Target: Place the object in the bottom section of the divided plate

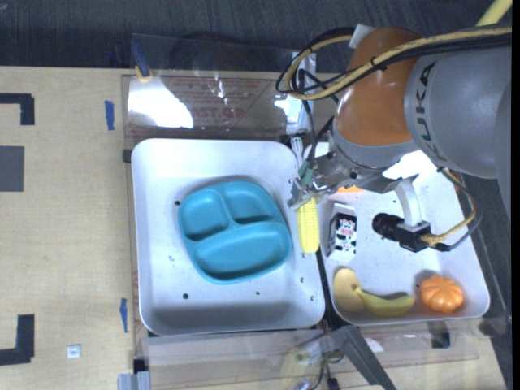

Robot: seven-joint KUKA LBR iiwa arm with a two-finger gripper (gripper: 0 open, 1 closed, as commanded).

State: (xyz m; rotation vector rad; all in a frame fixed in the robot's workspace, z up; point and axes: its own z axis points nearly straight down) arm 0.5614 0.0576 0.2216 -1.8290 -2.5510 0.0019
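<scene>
Camera view: corn cob (309, 225) lengthwise, near-vertical.

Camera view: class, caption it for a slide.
Gripper above corn cob at bin edge, beside empty blue divided plate.

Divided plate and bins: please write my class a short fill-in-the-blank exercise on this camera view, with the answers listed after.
1. The divided plate is coloured ____.
2. The plate lies in the ____ bin of the view.
3. The banana lies beside a small orange ____ in the right bin.
4. The corn cob under the tool is coloured ____.

Missing words: blue; left; pumpkin; yellow
</scene>
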